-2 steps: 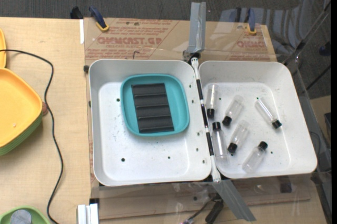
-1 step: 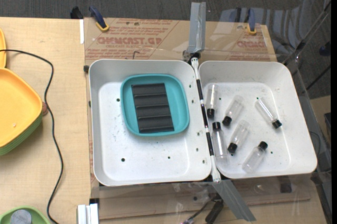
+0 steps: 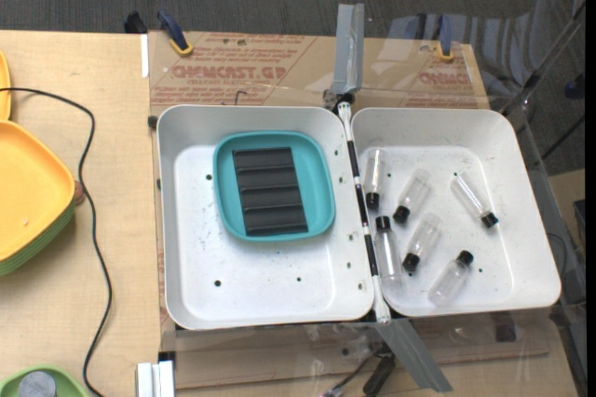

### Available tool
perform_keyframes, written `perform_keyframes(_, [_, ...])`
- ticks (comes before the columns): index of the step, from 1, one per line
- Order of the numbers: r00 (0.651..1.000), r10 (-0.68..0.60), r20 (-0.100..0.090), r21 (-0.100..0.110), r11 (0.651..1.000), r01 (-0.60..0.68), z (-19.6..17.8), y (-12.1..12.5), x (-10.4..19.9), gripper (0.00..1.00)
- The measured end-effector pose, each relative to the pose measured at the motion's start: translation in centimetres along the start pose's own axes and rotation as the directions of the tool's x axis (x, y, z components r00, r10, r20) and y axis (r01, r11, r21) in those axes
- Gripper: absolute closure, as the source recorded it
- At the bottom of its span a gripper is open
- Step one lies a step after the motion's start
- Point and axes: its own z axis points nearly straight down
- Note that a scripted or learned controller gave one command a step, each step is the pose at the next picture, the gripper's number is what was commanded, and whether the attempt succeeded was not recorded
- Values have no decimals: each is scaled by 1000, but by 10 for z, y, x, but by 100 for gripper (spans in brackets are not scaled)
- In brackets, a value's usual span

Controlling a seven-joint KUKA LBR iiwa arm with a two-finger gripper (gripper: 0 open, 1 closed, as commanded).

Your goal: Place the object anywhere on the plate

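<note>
A teal square plate [image 3: 319, 190] lies in the left white bin [image 3: 186, 199], and a black ribbed block [image 3: 269, 190] rests across its middle. In the right white bin [image 3: 521, 171] lie several clear plastic vials with black caps, among them one near the divider [image 3: 372, 178], one in the middle [image 3: 411, 197], one at the right [image 3: 473, 200] and one near the front [image 3: 452, 275].
Yellow and green dishes [image 3: 28, 199] are stacked on the wooden table at the far left, with a black cable [image 3: 93, 199] running past them. Behind the bins lies a cardboard sheet [image 3: 251, 69] held by clamps. A grey post [image 3: 349, 50] stands at the bins' back joint.
</note>
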Motion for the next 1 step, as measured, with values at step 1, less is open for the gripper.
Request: perform_keyframes(1, [992, 124, 1, 1, 992, -124, 15, 0, 0, 0])
